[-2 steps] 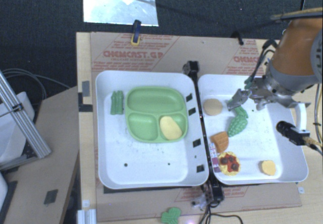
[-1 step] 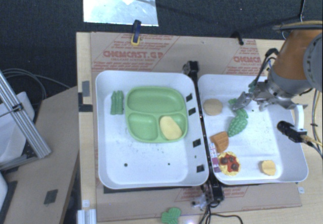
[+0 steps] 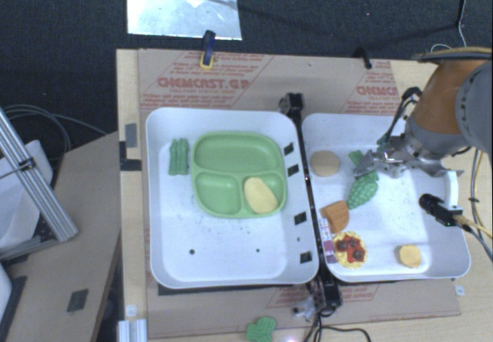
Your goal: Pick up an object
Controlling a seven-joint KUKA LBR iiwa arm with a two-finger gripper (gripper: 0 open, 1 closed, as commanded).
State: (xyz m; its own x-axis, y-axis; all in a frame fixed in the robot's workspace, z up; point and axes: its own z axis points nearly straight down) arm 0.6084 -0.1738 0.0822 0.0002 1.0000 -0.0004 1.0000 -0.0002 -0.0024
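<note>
Just left of end effector (image 3: 379, 160): green toy (image 3: 362, 191).

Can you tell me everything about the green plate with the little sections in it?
The green plate looks like smooth plastic, light green, with rounded corners. It has three compartments: one long one across the top and two smaller ones below. It lies flat in the middle of the left white bin. A yellow toy food piece sits in its lower right compartment; the other two compartments hold nothing. A dark green ridged piece lies just to its left, apart from it.
</note>
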